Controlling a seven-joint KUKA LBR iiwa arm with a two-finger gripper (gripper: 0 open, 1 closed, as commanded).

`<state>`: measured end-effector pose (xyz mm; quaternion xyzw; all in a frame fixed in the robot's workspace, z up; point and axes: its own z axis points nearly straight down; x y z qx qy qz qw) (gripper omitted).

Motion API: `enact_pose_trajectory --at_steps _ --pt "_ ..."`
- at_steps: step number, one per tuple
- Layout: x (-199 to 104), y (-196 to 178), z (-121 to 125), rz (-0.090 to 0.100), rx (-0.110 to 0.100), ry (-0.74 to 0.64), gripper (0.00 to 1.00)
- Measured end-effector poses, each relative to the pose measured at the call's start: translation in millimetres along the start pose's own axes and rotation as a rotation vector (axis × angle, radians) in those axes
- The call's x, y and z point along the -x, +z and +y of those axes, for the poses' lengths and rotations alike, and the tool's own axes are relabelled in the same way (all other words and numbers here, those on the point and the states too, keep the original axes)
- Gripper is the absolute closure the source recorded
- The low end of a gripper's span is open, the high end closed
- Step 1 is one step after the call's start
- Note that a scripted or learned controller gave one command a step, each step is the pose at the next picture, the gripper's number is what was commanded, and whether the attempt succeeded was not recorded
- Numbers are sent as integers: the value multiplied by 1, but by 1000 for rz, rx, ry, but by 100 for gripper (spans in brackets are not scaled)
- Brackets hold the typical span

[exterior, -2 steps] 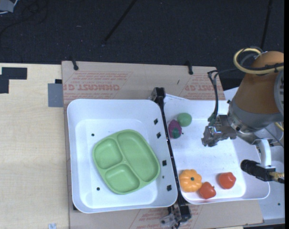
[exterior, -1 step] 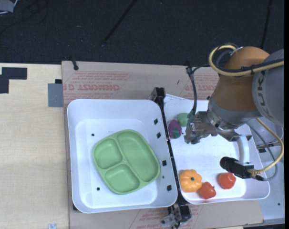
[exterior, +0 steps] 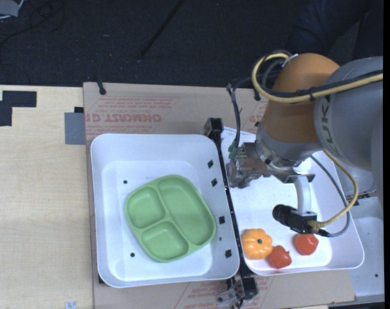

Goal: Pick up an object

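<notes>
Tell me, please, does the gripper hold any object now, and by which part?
It cannot be told: the gripper hangs over the right bin, apart from the pumpkin.

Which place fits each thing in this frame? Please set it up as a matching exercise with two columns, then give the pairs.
Things:
1. green divided plate
2. orange pumpkin toy
3. arm's orange band
4. cardboard sheet

Places:
A. under both bins
B. above the right bin
C. in the left bin
D. near edge of the right bin, beside two red pieces

Pairs: 1-C, 2-D, 3-B, 4-A
</notes>
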<state>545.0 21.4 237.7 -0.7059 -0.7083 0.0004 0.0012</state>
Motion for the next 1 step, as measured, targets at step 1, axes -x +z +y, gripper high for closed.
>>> enact_pose_trajectory --at_steps 1 --pt "-40 5 17 -1 -1 1 100"
